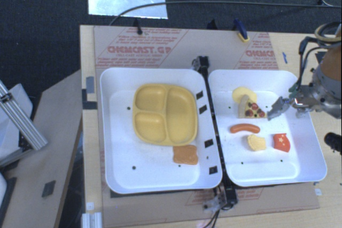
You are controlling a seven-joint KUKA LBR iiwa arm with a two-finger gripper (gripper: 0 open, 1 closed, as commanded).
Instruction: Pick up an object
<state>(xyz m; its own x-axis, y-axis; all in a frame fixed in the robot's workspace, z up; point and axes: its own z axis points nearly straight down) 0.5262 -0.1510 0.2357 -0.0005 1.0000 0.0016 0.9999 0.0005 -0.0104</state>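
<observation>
Reaching in from the right, the gripper [278, 108] hangs over the right bin [307, 168], its grey tip just right of the pizza slice [251, 109]. Whether its fingers are open or shut cannot be told; they show as one small grey shape, and nothing can be seen held between them. The tip looks close to the pizza slice, but contact cannot be judged.

Just up-left of the pizza slice, touching it, lies a yellow piece [241, 94]. Below the slice is a sausage [245, 128], lying lengthwise across the bin. Below that sits a yellow chip [256, 142], and just right of it a red piece [282, 142]. All five lie on the floor of the right bin, in its upper and middle part.

The left bin [115, 168] adjoins the right one along a black-clipped seam. In it rests a yellow plate [164, 114] with three compartments, and touching the plate's lower right edge lies a toast [185, 155], flat on the bin floor.

Both bins stand on a board [155, 45] printed with red lettering, atop the bench [59, 115].
</observation>
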